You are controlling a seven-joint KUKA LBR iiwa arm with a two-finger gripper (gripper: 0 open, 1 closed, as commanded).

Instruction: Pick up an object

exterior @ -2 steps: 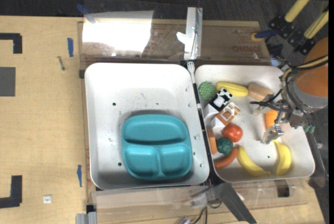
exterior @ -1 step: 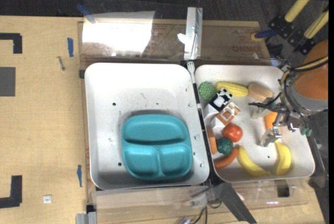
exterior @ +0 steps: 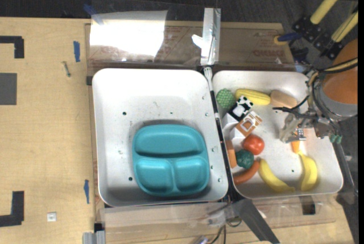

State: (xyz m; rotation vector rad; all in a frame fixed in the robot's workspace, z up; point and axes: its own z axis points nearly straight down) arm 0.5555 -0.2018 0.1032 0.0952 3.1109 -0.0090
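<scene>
The right bin holds a heap of toy food. At its back lie a green piece, a yellow corn cob and a tan bread roll. A black-and-white checkered piece and an orange-and-white block sit above a red tomato. Two yellow bananas lie at the front. My gripper is low over the bin's right half, just above a small orange piece and in front of the bread roll.
The left bin holds a teal divided tray in its front half. A green piece and a red-orange pepper lie by the divider between the bins. Clear plastic panels stand behind the bins.
</scene>
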